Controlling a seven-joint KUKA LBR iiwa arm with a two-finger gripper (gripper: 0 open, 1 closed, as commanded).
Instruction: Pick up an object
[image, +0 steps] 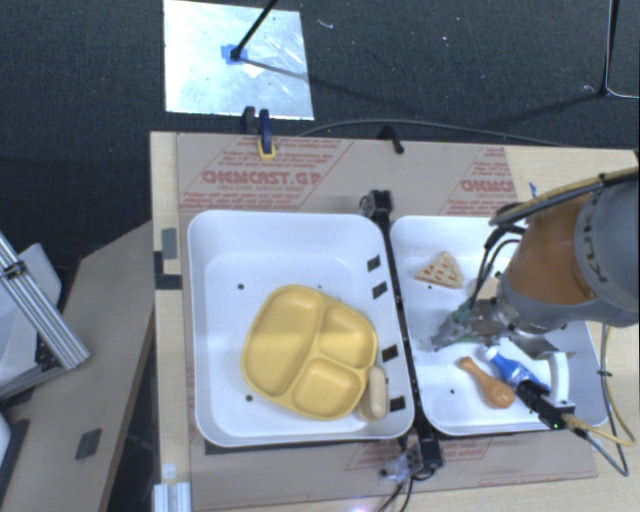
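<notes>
We've got a tan drumstick-shaped toy (487, 382) lying flat, right bin's (428, 400) floor, blue item (512, 370) touching it

Two white bins side by side on the worktop (300, 165). In the left bin (215, 300): a yellow divided tray (305, 350), a beige bread roll (376, 392) touching its right edge. In the right bin (440, 405): a waffle wedge (441, 270) near the top, a wooden drumstick (485, 380), a blue object (515, 371) just beside it. Gripper (450, 328) low over the right bin, arm (565, 260) entering from the right.
</notes>
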